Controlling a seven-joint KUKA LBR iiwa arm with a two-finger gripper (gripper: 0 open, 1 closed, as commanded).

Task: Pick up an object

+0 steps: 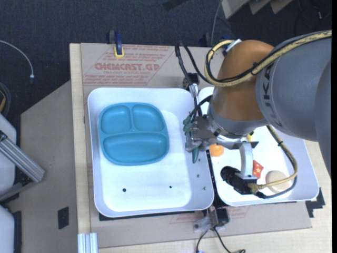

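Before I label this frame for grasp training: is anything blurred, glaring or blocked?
Camera view: sharp and evenly lit, with soft sheen on the left shallow white bin; the blue three-compartment plastic plate is crisp; the grey arm with orange band hides much of the right white bin and shades it.

- The one camera sits fixed above the bench (79, 141) and looks down at a slant.
- Both white bins fall inside its frame: the left bin (145, 199) lies near the middle, the right bin (295, 191) toward the right side.
- The arm (284, 88) enters from the right and, being nearer the lens, looms large over the right bin and hides much of it.
- Dark floor (47, 20) shows beyond the bench along the top and left, so the view stands well back.
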